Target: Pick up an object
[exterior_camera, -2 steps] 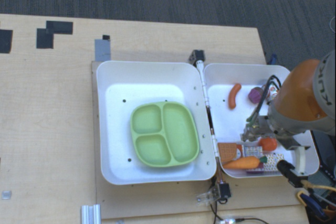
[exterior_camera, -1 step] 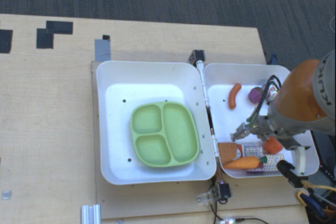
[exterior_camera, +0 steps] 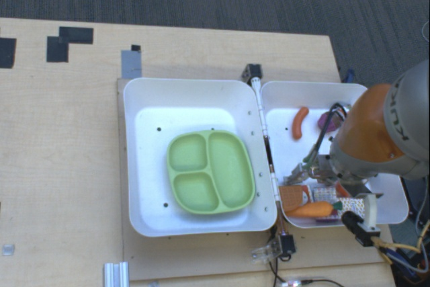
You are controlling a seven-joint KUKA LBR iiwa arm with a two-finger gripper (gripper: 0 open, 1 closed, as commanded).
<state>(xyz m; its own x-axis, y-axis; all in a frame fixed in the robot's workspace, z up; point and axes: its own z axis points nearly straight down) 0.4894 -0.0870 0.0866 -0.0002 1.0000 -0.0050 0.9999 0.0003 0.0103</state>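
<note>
Nearest the camera, at the near edge of the right bin [exterior_camera: 396, 208], lies an orange carrot-like toy [exterior_camera: 313, 210], just beside a brown square block [exterior_camera: 291, 196]. It is probably light, smooth plastic, stiff and a little slippery; across its thick middle is the likely best hold. A small red sausage [exterior_camera: 299, 123] lies farther back, well apart. The gripper [exterior_camera: 310, 170] sits low over the cluttered near corner; whether it is open or grasping anything I cannot tell. The left bin [exterior_camera: 144, 144] carries a green divided plate [exterior_camera: 210, 172].

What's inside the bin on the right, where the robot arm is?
In the right bin lie a red sausage, a purple thing, a brown square and a carrot. The arm covers whatever lies under it.
</note>
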